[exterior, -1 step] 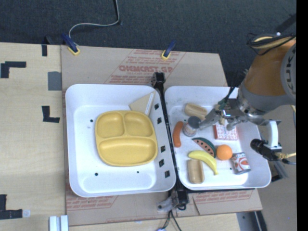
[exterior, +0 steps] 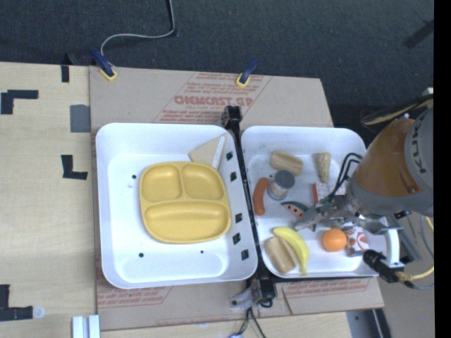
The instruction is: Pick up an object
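Observation:
The right bin (exterior: 345,141) holds several play foods: a red sausage (exterior: 260,196), a small grey can (exterior: 282,184), a brown bread roll (exterior: 287,163), a pale cone-shaped piece (exterior: 322,166), a watermelon slice (exterior: 296,208), a banana (exterior: 296,245), a bun (exterior: 278,255) and an orange (exterior: 334,240). My gripper (exterior: 315,217) hangs low over this bin, just right of the watermelon slice and up-left of the orange. Nothing is visibly held in it. The grey and orange arm (exterior: 387,178) reaches in from the right.
In the left bin (exterior: 116,189) lies a yellow divided plate (exterior: 187,201), with a beige wedge (exterior: 208,151) at its upper right corner. A black divider (exterior: 238,182) separates the bins. Both stand on a cardboard sheet (exterior: 204,97) held by clamps.

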Action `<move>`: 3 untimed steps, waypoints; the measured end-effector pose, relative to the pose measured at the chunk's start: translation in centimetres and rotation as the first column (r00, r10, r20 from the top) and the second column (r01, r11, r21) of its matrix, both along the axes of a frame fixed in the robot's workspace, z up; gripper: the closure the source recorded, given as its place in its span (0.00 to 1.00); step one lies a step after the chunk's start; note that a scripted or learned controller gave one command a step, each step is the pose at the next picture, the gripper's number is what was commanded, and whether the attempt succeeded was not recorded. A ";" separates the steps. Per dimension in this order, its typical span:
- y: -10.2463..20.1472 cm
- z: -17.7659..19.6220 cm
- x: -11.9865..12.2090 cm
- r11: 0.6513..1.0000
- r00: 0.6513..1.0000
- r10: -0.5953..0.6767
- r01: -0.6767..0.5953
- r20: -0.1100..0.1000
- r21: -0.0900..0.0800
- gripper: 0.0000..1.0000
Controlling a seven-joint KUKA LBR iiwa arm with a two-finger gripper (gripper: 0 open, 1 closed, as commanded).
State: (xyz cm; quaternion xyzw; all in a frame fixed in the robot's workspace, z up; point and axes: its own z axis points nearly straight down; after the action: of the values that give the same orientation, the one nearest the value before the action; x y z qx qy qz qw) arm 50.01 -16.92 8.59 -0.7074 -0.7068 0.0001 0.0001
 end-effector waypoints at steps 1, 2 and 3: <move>-0.1 1.0 0.0 1.000 1.000 -0.001 0.001 0.003 -0.003 1.00; -0.1 1.0 0.0 1.000 1.000 -0.001 0.001 0.003 -0.003 0.00; 0.9 0.0 3.9 1.000 1.000 0.001 -0.001 0.002 -0.001 0.00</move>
State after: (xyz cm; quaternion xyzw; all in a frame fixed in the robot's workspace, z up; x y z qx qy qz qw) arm 53.90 -16.05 8.64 -0.7069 -0.7073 -0.0003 -0.0011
